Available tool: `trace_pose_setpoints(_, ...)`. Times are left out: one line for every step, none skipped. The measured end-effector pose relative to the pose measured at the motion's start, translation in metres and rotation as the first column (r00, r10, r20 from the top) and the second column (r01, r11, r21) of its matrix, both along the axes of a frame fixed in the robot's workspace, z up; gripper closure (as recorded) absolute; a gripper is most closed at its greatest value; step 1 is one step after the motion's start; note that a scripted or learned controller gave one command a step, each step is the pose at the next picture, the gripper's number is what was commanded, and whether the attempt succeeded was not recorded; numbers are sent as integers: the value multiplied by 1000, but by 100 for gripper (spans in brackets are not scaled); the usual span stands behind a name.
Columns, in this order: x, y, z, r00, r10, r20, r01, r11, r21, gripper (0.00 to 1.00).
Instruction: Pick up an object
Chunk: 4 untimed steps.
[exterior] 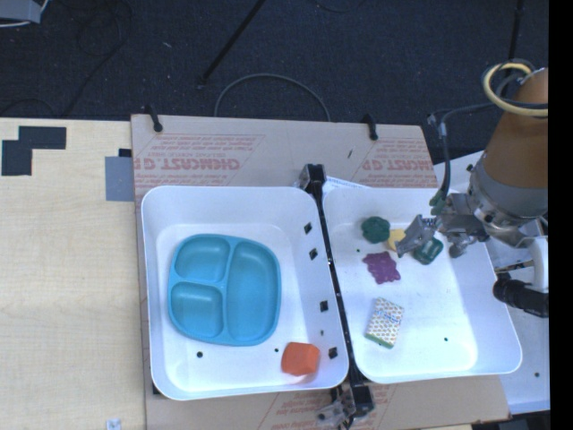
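Pale wooden benchtop (63, 285) fills the left side, with dark carpet and loose cables behind it. Two shallow white bins sit side by side on a cardboard sheet (269, 155) printed with red lettering.

Left bin (224, 200): a blue divided plate (225, 288) with three compartments lies flat in the middle. An orange block (300, 358) rests near the bin's front right corner, just beside the plate and apart from it.

Right bin (466, 348): a dark green rounded object (375, 228) lies toward the back, touching a small yellow piece (396, 237) on its right. In front of them is a flat purple shape (382, 266). Nearer the front lies a small patterned packet (385, 322), white with green and orange specks, tilted.

The grey arm (519, 150) with its orange band comes in from the right. Its gripper (424, 240) hangs low over the back of the right bin, just beside the yellow piece. A green thing (430, 250) shows at the fingertips; whether the fingers are closed on it or open, I cannot tell.
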<state>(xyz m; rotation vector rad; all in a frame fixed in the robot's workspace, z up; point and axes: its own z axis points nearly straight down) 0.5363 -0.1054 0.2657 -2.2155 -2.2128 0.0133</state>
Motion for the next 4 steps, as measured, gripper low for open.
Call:
trace_pose_setpoints(2,0,6,1000,2,12,-2,1000,-2,0)
trace_pose_setpoints(3,1,-59,1000,1,3,-1,1000,1,0)
trace_pose_setpoints(-4,7,-121,1000,1,3,-1,1000,1,0)
trace_pose_setpoints(-6,9,-175,1000,1,4,-1,1000,1,0)
